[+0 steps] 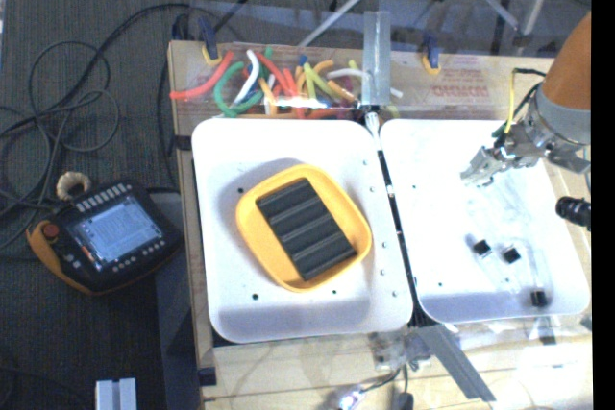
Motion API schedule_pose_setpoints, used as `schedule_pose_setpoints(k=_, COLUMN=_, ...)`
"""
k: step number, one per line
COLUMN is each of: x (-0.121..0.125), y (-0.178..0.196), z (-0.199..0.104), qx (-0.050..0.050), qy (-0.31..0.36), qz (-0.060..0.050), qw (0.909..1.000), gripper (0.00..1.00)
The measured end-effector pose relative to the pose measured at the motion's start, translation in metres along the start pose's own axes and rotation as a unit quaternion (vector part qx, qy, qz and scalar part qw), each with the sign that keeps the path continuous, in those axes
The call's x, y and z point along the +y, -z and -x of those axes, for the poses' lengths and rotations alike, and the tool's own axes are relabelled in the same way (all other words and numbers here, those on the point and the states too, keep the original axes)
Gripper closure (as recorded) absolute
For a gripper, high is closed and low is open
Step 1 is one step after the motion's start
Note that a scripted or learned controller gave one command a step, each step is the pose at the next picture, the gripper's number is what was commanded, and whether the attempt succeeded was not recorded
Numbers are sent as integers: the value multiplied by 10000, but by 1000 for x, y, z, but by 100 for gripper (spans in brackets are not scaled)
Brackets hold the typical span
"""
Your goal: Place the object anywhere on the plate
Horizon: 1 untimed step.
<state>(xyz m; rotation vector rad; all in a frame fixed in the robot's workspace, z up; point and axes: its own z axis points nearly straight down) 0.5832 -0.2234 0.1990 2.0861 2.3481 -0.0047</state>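
Tool blurred above right bin, grip unclear; arm cropped at frame edge.

A yellow rectangular plate lies tilted in the left white bin, carrying a dark ribbed rectangular block. The grey arm's gripper hangs over the upper part of the right white bin; three small black pieces lie near that bin's lower right. Coloured tubes crowd the table's far edge.
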Motion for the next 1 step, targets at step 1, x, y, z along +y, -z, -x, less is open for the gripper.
schedule_pose_setpoints(k=1, x=0, y=0, z=0, qx=-1, qy=-1, qz=0, qw=10000, gripper=0)
